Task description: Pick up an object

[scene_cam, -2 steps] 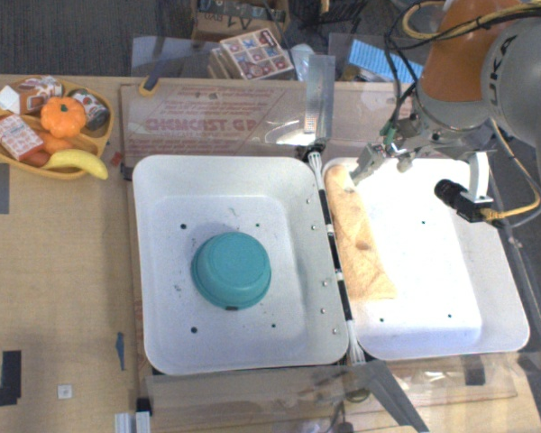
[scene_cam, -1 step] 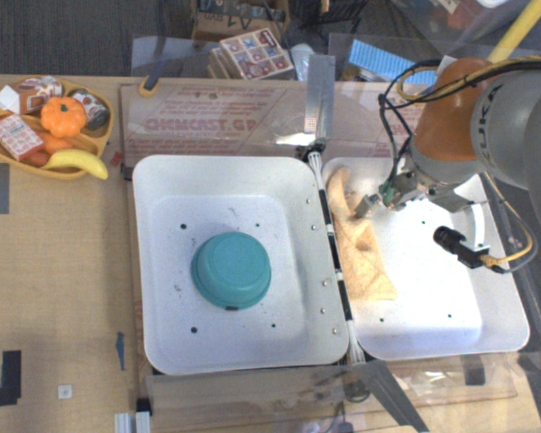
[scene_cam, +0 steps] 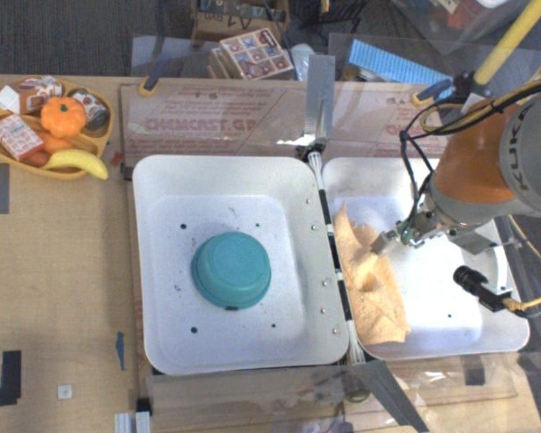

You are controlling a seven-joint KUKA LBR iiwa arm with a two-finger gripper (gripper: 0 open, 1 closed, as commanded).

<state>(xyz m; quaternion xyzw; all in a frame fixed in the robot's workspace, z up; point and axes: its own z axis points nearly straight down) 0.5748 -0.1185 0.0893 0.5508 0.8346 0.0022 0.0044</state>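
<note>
Tan cloth (scene_cam: pixel 371 282) is lying crumpled along the left wall of the right bin (scene_cam: pixel 487 332), running from mid-wall down to its near left corner. The gripper (scene_cam: pixel 404 235) is hanging low just beside the cloth's upper end, the arm reaching in from the right edge of the worktop. Can't tell how the jaws are set or whether they're touching fabric. Teal bowl (scene_cam: pixel 233 270) is sitting upside down mid left bin (scene_cam: pixel 162 188), untouched. Judging by this, nothing's lifted yet: the grasp and the raise are both still pending.
</note>
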